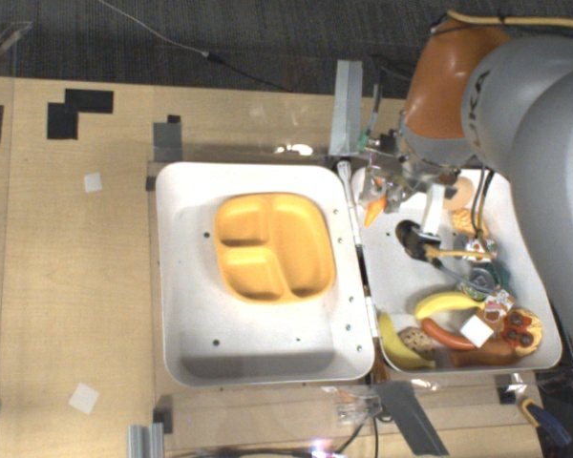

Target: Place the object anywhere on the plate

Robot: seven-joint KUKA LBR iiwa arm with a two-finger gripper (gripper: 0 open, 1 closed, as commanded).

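Two white bins sit on the desk. One yellow divided plate lies in the left bin. The right bin has two bananas, one sausage, one cookie, and more small items too jumbled to count.

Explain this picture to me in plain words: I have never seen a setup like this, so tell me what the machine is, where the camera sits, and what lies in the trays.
The big grey and orange shape on the right is a robot arm. At its end sits a two-finger gripper, its hand. The camera is fixed above the bench and looks down at a slant.

Two shallow white trays, called bins, lie side by side. The left bin bears a yellow plate with compartments. The right bin holds a heap of toy food, such as a banana and a sausage.

The gripper hangs over the top of the right bin, near the edge between the bins. Something small and orange shows just below it, but I cannot tell whether it is held. No toy lies on the plate yet.
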